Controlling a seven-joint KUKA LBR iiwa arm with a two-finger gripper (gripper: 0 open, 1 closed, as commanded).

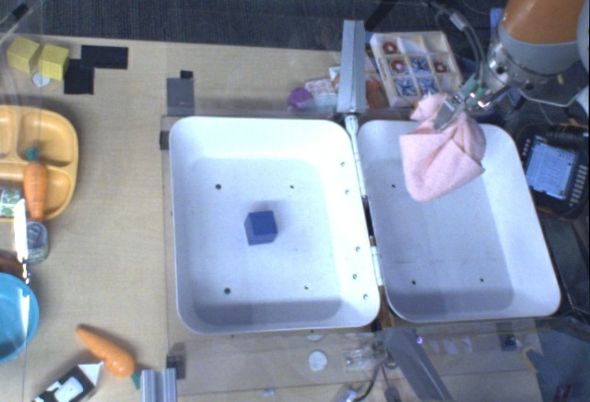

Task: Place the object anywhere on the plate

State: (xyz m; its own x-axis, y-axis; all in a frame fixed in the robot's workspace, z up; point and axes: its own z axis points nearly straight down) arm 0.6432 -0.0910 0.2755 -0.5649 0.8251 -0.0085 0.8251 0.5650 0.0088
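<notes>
A pink cloth (441,160) hangs bunched over the far part of the right bin (516,289). Its top corner is pinched in my gripper (458,112), which is shut on it near the bin's far rim. The cloth's lower folds drape toward the bin floor. A small blue cube (262,226) rests on the floor of the left bin (198,299), apart from the gripper. A yellow divided plate (55,137) sits on the bench at the far left, and a blue plate (20,322) shows at the lower left edge.
An orange carrot (35,190) lies on the yellow plate and another carrot (109,351) lies on the bench at the front left. Yellow blocks (39,59) and black blocks (97,64) sit at the back left. A box of tiles (412,66) stands behind the right bin.
</notes>
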